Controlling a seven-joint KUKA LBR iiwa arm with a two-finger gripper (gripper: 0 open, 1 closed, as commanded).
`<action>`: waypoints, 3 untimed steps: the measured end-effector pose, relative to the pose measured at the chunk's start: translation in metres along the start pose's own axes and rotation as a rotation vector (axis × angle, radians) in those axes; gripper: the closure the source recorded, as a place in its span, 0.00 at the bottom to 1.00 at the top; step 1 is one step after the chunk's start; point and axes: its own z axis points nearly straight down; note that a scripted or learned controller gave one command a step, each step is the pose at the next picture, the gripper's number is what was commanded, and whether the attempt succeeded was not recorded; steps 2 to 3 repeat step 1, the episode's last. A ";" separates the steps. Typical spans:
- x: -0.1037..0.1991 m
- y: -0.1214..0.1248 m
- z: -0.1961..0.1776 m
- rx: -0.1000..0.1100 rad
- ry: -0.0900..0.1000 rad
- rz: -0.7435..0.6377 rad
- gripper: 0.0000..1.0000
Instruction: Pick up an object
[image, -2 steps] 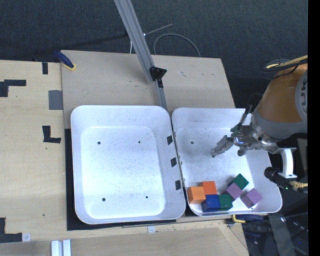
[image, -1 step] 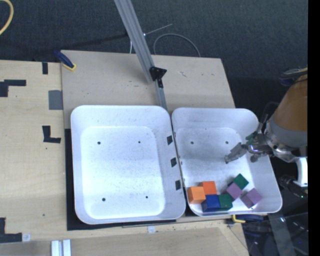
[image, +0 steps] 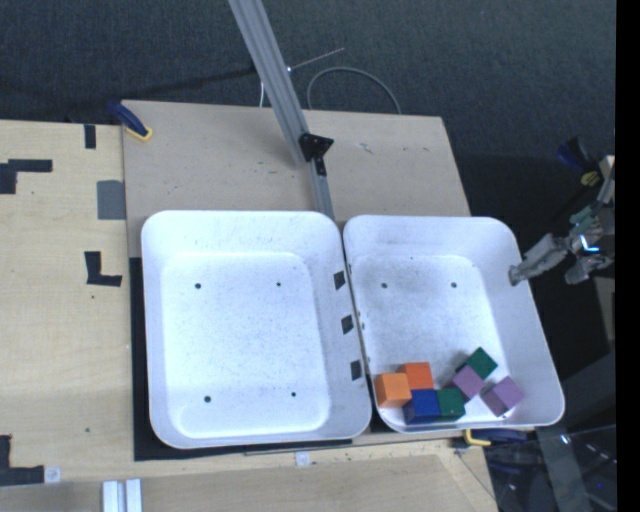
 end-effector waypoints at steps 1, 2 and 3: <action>0.070 -0.002 0.033 0.012 0.005 -0.005 0.00; 0.070 -0.002 0.033 0.012 0.005 -0.005 0.00; 0.070 -0.002 0.033 0.012 0.005 -0.005 0.00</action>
